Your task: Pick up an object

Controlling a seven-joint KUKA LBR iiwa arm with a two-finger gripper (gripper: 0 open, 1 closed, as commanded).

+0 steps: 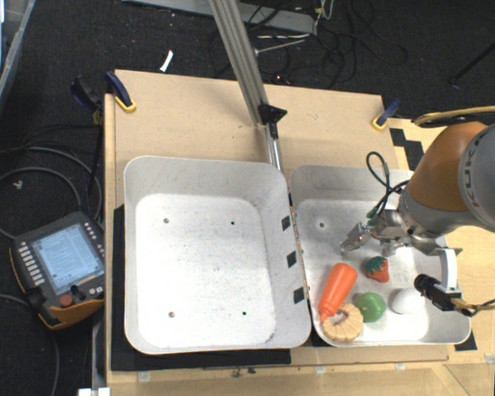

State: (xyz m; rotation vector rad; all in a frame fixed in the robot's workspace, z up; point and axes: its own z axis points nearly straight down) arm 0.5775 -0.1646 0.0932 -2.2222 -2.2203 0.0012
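Observation:
The right bin (pixel 330 197) holds an orange carrot (pixel 337 289), a round tan bread-like piece (pixel 343 322), a green ball (pixel 371 305), a small red strawberry-like piece (pixel 378 269) and a white ball (pixel 405 301), all near its front. My gripper (pixel 366 235) hangs low over the bin's middle, just up and left of the red piece and above the carrot's top. Its metal fingers (pixel 355 238) point left and nothing shows between them.
The left bin (pixel 149 180) sits beside the right one on the tan bench. A metal pole (pixel 242 56) slants down to the gap between the bins. Blue clamps (pixel 119 89) grip the bench's back corners. A pendant (pixel 62 262) lies on the floor at left.

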